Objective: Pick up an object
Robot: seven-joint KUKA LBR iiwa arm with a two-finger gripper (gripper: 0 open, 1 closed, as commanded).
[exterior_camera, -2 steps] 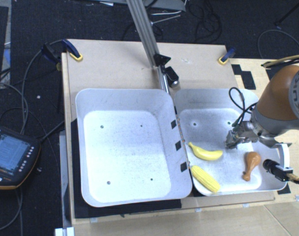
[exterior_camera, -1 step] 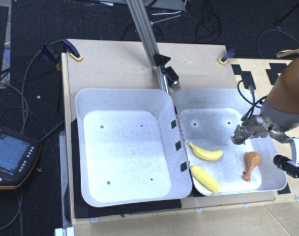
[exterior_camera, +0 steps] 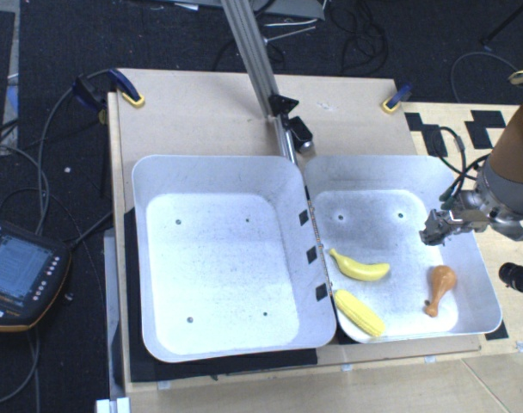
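Note:
The right bin point(exterior_camera: 365, 205) holds a yellow banana point(exterior_camera: 360, 268) near its left-middle. A yellow corn cob point(exterior_camera: 358, 312) lies on a small white plate at the bin's front left corner. A brown chicken drumstick point(exterior_camera: 439, 287) rests at the front right. My gripper point(exterior_camera: 435, 230) hangs over the right edge of this bin, above and behind the drumstick, apart from all three objects. Nothing shows between its fingers.
The left bin point(exterior_camera: 218, 256) sits beside the right one, with black clips along the shared rim. A slanted metal pole point(exterior_camera: 257, 54) rises from behind the bins. A teach pendant point(exterior_camera: 16, 274) lies off the bench at left.

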